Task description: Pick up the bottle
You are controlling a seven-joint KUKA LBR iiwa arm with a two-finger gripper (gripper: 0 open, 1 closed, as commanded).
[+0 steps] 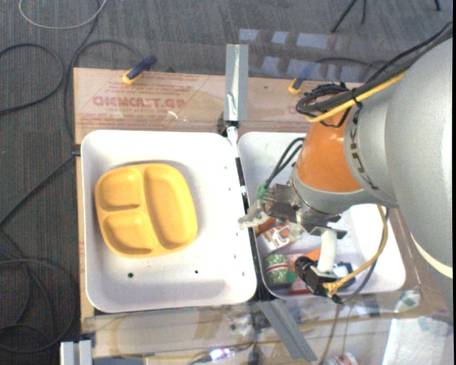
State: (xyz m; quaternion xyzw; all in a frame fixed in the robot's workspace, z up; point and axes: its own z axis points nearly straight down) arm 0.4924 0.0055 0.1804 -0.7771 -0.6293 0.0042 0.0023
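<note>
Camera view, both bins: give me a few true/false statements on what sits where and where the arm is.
1. A yellow divided plate lies in the left bin. True.
2. The plate has two compartments. False: it has three, one long and two smaller.
3. The arm is over the right bin. True.
4. The arm hangs over the yellow plate. False: it is over the right bin, apart from the plate.
5. Small items, among them a green-labelled one, lie near the right bin's front left corner. True.
6. The right bin sits on bare carpet. False: both bins rest on a brown board.
</note>
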